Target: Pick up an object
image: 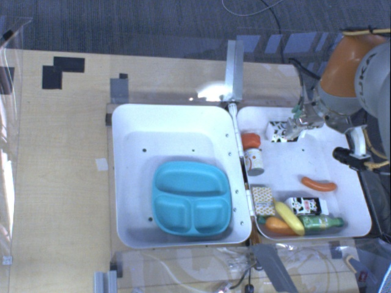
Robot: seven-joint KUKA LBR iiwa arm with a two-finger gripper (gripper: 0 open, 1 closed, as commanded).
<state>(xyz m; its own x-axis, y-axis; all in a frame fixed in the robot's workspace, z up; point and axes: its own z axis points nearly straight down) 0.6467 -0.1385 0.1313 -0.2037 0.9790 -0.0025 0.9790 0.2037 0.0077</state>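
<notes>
Seen from above on the tabletop [67, 182]: right bin [354, 194], pincer [300, 119] lowered at its far edge, directly over a black-and-white spotted carton [278, 132]; contact unclear, finger state impossible to tell. Nearer: sausage [318, 185], banana [289, 217].

right bin [348, 182] centre open | clutter along left wall, front edge | left bin [131, 163]: tray [191, 197]

Grey arm [360, 81] from right, pincer [297, 119] pointing down-left.
</notes>
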